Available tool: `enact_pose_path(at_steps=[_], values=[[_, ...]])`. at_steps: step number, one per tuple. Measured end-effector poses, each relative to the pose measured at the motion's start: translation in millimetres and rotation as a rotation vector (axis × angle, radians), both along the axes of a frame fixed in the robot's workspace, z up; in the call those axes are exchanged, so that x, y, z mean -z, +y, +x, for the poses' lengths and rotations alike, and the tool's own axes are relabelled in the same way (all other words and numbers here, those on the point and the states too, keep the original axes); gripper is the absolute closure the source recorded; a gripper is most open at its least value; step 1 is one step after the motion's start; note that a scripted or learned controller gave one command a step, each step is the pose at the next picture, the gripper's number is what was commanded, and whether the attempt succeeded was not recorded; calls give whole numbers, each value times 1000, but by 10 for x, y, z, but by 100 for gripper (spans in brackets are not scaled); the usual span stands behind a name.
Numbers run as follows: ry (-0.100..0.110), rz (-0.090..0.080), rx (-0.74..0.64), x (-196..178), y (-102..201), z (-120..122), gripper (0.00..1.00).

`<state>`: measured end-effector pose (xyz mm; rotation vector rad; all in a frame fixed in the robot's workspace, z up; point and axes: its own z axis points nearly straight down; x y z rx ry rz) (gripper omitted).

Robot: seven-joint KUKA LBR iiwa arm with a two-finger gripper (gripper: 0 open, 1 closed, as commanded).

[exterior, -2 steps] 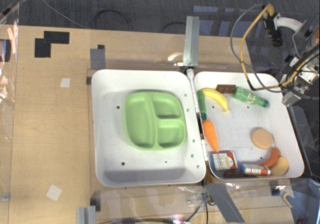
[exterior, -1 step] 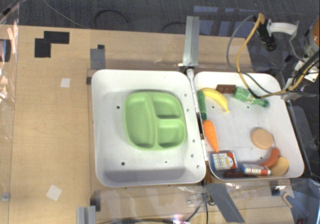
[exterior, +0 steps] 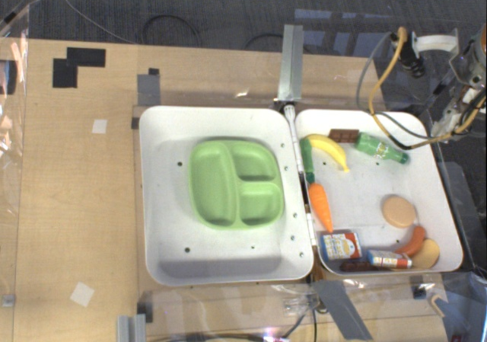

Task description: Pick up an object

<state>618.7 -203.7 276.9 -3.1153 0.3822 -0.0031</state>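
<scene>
While descending toward the right bin (exterior: 449,218), expect trouble at the walls: carrot (exterior: 322,207) and cucumber (exterior: 306,156) along the left wall; box (exterior: 339,244), tube (exterior: 388,260) and sausage (exterior: 412,240) packed against the near wall. Risk of striking the rim or pinching two items at once. Prefer the disc (exterior: 399,211), apart on bare floor. Mind the yellow cable (exterior: 378,66) near the far corner. Arm (exterior: 470,66) posed at far right, outside the bin. Tool (exterior: 464,104) state: cannot tell.
</scene>
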Motion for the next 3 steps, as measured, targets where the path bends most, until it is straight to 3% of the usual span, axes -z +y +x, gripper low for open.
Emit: enact_pose_path(at_steps=[1,2,3], values=[[-2,-1,-47,-245,-5,368,100],[-3,2,-52,-344,14,383,100],[3,0,-41,-198,-43,-297,100]])
